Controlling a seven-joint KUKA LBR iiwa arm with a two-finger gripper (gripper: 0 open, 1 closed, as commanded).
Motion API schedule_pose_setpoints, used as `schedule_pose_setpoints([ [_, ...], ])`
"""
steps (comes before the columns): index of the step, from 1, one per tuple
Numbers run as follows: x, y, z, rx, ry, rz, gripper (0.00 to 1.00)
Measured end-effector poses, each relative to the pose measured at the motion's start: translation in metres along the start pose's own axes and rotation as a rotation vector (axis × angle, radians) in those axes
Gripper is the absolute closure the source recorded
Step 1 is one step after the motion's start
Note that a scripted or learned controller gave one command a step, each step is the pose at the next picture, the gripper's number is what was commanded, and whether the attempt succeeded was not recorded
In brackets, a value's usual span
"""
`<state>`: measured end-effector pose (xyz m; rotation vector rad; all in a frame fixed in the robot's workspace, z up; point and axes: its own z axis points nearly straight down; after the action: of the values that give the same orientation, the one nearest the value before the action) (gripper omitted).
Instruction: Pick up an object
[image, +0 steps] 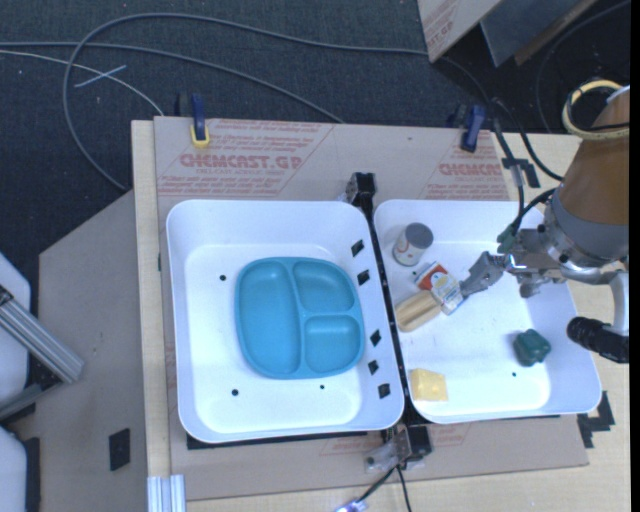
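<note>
The left bin (190, 300) carries a blue divided plate (299, 316) at its middle. In the right bin (570, 395), the gripper (478, 276) hangs over the centre — whether it is spread or pressed together cannot be told. Just beside its tip, toward the bin's left edge, lie a red-and-white packet (437, 282) and a tan roll (417, 312). A grey can (413, 241) stands near the far left corner, a yellow block (428, 384) at the near edge, a green lump (531, 347) toward the right edge.

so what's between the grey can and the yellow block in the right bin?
In the camera view, between the grey can and the yellow block lie a red-and-white item and a tan roll.
</note>
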<state>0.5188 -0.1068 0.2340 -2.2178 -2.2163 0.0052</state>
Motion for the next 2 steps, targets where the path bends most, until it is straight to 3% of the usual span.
schedule_pose_setpoints([
  [2, 0.013, 0.002, 0.104, 0.001, 0.001, -0.001, 0.00],
])
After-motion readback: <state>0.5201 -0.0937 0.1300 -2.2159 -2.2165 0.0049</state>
